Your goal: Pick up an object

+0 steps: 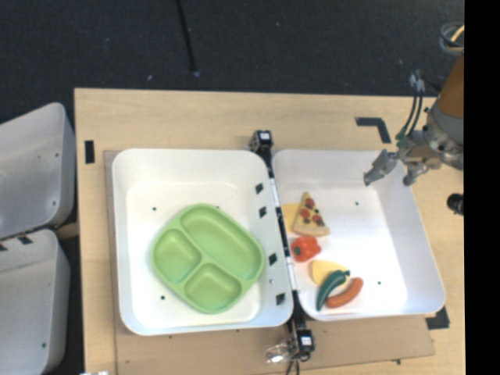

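From my remote station, I see the grey arm reaching in from the right, its hand (394, 170) hovering above the upper right corner of the right bin (406, 233), fingers spread apart with nothing between them. The things to be picked lie well apart from the hand, clustered along the left side of that bin: a pizza slice (311, 216) with red dots uppermost, overlapping a yellow piece (290, 212) that sits against the divider; a red tomato (305, 248) just below; then a yellow wedge (323, 270), a green pepper (331, 287) and an orange-red sausage (347, 292) bunched together near the bin's lower edge, the pepper lying across the wedge and touching the sausage. The left bin (133, 233) holds a green divided plate (206, 257) with three compartments, resting slightly tilted toward the bin's lower middle. Both bins sit side by side on the pale wooden surface (180, 119), joined by a seam marked with small black clips, and black brackets (373, 126) mark the corners around them. The arm's orange band (455, 80) shows at the right, above the wrist. White chair-like shapes (31, 170) stand off the surface's left edge, over dark carpet.
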Robot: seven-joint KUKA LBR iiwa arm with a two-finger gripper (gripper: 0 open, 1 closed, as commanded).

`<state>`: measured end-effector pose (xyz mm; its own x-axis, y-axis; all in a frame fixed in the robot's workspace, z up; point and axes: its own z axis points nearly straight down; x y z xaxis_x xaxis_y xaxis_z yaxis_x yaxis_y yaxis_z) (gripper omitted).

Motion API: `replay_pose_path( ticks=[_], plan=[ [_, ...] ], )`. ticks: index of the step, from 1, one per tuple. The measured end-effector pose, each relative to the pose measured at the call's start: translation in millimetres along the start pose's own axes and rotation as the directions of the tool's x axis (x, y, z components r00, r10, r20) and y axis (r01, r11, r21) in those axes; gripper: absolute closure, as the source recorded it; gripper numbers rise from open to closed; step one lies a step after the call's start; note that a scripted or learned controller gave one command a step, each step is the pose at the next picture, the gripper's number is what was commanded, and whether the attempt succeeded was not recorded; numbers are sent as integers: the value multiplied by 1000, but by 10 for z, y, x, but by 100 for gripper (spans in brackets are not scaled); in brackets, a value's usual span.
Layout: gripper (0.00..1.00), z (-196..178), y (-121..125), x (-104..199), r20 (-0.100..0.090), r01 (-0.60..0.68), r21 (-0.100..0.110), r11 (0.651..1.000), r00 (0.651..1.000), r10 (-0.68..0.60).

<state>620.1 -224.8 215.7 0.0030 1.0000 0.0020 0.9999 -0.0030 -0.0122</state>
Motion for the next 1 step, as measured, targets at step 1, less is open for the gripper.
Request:
replay_pose_path(
  ticks=[1],
  plan=[
    [0,-88,27,5,4,4,-13,1000,1000,-4]
  ],
)
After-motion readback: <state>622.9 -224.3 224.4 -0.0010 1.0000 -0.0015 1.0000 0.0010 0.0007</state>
